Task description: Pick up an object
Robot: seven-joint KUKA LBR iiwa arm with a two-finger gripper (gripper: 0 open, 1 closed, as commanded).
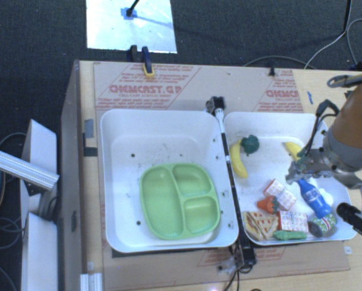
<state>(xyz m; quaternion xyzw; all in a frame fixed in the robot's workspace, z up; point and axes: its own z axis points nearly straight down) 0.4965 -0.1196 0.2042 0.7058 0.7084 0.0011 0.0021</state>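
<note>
Arm's jaws (303,170), open/shut can't tell, hovering over right bin (271,121) just beside blue bottle (314,199) lying near front-right corner; approach step, probably needing a drop onto it next.

The arm (356,126) runs off the frame's right edge and covers the right bin's (271,123) far corner. A second yellow item (293,147) sits half hidden behind the gripper (303,170). Labels on small packets (293,221) are too small to read.
</note>
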